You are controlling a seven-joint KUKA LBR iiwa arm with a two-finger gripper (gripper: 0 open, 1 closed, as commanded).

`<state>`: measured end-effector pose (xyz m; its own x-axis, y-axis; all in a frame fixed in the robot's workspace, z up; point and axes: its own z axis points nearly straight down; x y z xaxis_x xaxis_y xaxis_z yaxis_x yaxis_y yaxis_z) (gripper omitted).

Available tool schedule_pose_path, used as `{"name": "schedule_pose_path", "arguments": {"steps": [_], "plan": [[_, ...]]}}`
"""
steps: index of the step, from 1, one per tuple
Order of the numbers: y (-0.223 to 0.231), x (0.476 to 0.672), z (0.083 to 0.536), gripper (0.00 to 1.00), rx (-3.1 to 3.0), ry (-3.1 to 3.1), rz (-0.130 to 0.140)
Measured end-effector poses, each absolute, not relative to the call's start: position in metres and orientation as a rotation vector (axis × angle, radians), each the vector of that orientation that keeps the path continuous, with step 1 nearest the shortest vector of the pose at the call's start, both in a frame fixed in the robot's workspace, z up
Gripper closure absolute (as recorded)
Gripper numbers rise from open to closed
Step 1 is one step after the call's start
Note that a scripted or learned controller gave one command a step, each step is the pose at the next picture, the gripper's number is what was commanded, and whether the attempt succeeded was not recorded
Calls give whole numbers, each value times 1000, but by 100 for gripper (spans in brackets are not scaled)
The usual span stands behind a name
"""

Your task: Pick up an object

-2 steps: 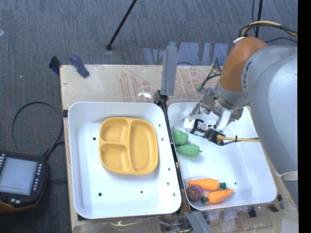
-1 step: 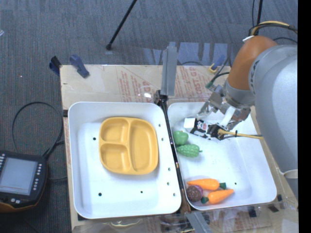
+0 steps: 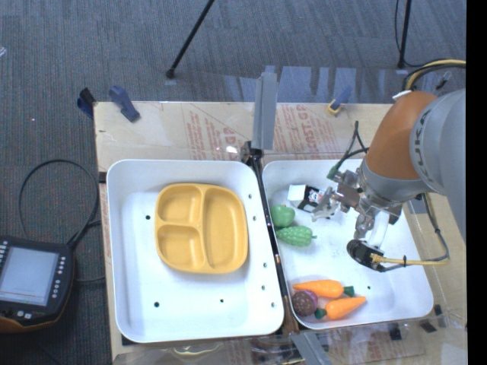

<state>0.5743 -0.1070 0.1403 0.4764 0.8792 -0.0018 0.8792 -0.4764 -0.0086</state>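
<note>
Grey carpet is stretching behind the tabletop (image 3: 190, 131), which is carrying two shallow white bins side by side. Reaching in from the right, the grey arm (image 3: 426, 147) with its orange band is hanging over the right bin (image 3: 415, 280), and its gripper (image 3: 326, 202) is pointing left above that bin's upper half; whether it is open or closed cannot be told, and nothing is visibly sitting in it. Over in the left bin (image 3: 129, 280), a yellow divided plate (image 3: 202, 227) is lying flat near the middle. A handheld control unit (image 3: 30, 280) with a screen is resting on the floor to the left of the tabletop, its black cable looping above it. Inside the right bin, a round green toy vegetable (image 3: 283, 216) is sitting by the left wall, and a bumpy green one (image 3: 295, 236) is lying just below it, touching or nearly so. Near the front edge, two orange carrots (image 3: 326, 287) (image 3: 344, 306) are lying close together, with a dark reddish round piece (image 3: 303, 303) just to their left. A small black-and-white item (image 3: 303, 195) is lying just left of the gripper.
</note>
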Motion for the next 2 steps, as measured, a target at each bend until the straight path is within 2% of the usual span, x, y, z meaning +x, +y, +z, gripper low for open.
{"name": "schedule_pose_path", "arguments": {"steps": [1,2], "plan": [[-107,645,171,0,-2500,-1897,5],[-144,630,121,0,-2608,-1744,3]]}}
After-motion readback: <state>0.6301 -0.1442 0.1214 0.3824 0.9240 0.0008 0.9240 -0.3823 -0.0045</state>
